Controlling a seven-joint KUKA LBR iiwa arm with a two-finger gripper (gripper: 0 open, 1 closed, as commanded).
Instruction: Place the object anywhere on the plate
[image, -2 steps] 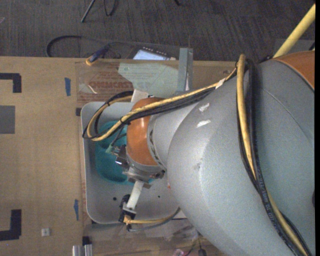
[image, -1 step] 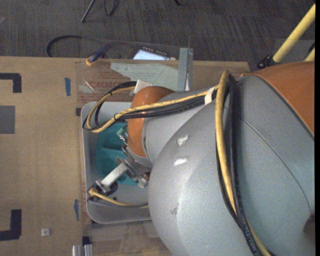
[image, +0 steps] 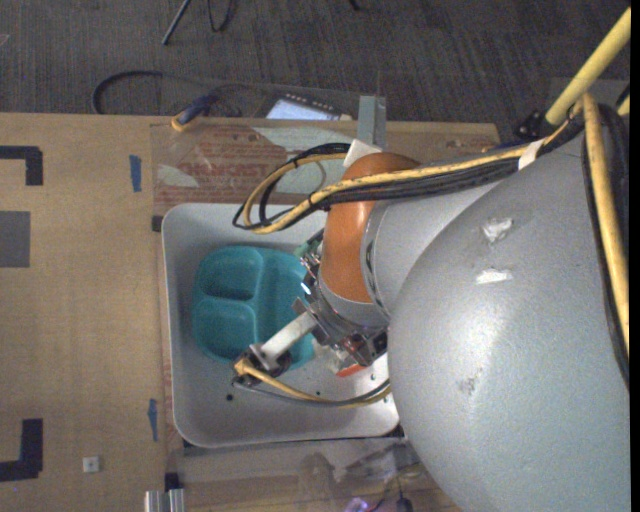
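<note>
My arm (image: 500, 330) blocks most of the right side, so the white bin (image: 200, 420) is cut off there. My tool (image: 338, 345) is low in that bin, at the right edge of the teal plate (image: 235, 300). Its tip is buried under my wrist, so I can't tell if it's released or clenched. 1 small orange-red obj (image: 349, 369) peeks out just below the tool. It seems to lie on the bin floor beside the plate, not on it. It's mostly covered, shape unclear. Count: 1 bin in sight, 1 plate w/ 3 compartments, 2 blue tape strips (image: 135, 172) on the bench (image: 80, 330).
</note>
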